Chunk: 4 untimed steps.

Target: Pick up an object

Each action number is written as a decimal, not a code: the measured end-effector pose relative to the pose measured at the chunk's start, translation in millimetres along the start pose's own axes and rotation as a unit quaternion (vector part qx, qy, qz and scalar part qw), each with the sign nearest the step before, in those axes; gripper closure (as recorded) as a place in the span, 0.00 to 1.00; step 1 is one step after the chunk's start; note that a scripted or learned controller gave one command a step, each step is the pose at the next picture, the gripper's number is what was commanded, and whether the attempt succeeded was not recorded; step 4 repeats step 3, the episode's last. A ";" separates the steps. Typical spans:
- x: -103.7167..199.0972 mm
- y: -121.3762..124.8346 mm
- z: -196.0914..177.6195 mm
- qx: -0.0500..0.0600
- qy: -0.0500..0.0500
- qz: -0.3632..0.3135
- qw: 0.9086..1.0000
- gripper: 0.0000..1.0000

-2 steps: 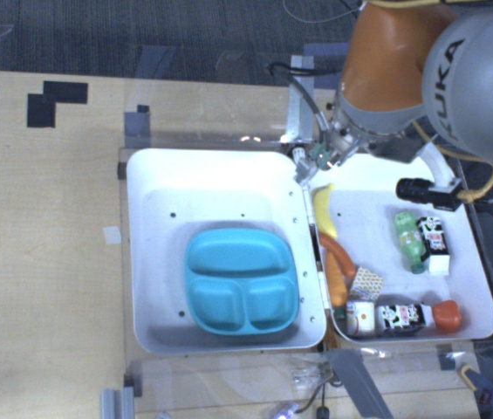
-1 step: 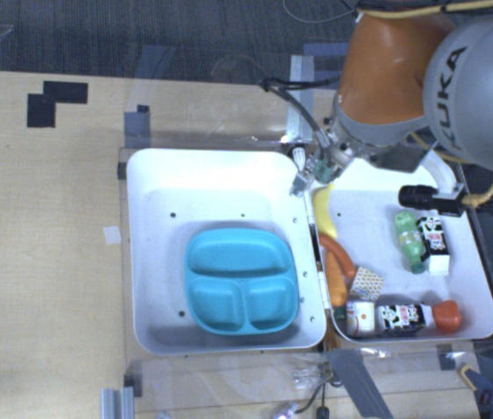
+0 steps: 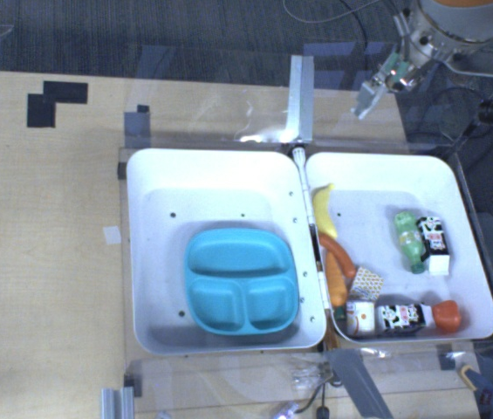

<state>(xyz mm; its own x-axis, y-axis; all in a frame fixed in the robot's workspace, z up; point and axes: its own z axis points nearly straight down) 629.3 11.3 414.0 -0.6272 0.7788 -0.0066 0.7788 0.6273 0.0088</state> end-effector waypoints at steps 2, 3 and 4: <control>114.2 107.1 139.6 0.001 0.002 -0.064 0.998 1.00; 73.5 86.0 26.9 0.000 0.001 -0.069 0.998 1.00; 73.5 86.0 26.9 0.000 0.001 -0.069 0.998 1.00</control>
